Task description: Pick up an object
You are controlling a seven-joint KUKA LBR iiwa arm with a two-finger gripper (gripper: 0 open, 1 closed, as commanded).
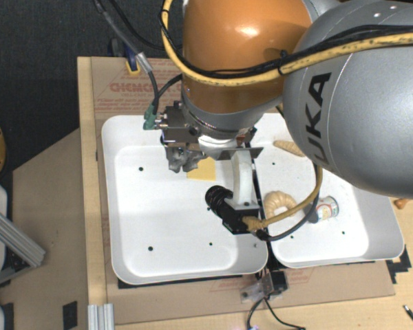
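Claw (182, 161): I see it low in the left white bin (158, 253); finger spread, I cannot tell.
Flat yellow wedge (202, 170): just right of it, perhaps touching.

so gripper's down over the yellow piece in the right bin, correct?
Wrong bin. In the camera view the gripper is low over the left bin, with the pale yellow piece lying beside it on that bin's floor. The right bin is the other one, across the divide.
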